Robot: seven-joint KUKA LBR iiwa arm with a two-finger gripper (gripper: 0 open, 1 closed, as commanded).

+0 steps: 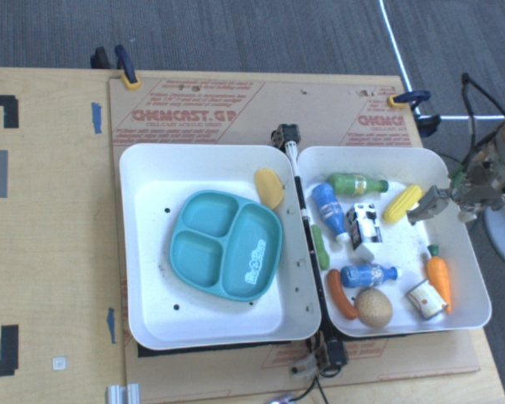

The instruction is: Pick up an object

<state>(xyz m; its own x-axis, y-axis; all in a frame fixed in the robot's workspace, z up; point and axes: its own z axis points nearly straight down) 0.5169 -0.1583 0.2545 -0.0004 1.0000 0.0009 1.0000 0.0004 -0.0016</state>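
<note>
Nearest the camera, a potato (374, 307) and a carrot (438, 278) lie loose in the right bin (471, 251) as pick candidates. Farther back, by the corn (402, 203), the gripper (427, 204) hangs at the rim, carrying nothing visible; open or closed, I cannot tell.

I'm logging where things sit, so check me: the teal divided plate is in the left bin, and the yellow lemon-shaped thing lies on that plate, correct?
Not quite. The teal divided plate is in the left bin, but the yellow lemon-shaped thing lies off the plate, on the bin floor beside its upper right corner, as the camera view shows.
</note>
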